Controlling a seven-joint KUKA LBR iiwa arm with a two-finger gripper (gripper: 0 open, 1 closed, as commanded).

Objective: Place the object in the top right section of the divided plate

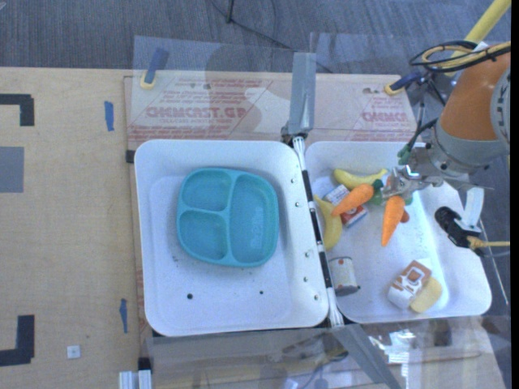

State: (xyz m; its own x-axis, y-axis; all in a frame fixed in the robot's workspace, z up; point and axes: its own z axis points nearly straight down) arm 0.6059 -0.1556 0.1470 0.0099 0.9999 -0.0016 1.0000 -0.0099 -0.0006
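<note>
A teal divided plate [228,216] lies in the left bin [162,298], with nothing in its sections. Over the upper middle of the right bin [474,298] hangs my gripper [400,182], reaching in from the right. It sits just above the top end of an orange carrot [392,220] and to the right of a second carrot [354,198]. A yellow banana [358,177] lies just left of the gripper. I cannot make out anything held in the gripper.
The right bin also holds a yellow piece [331,225] by the divider, a small red-and-white packet [336,194], a small can [345,275], and a white-and-brown toy [408,282] beside a yellow lump [427,295]. A grey bar [303,96] stands behind the bins.
</note>
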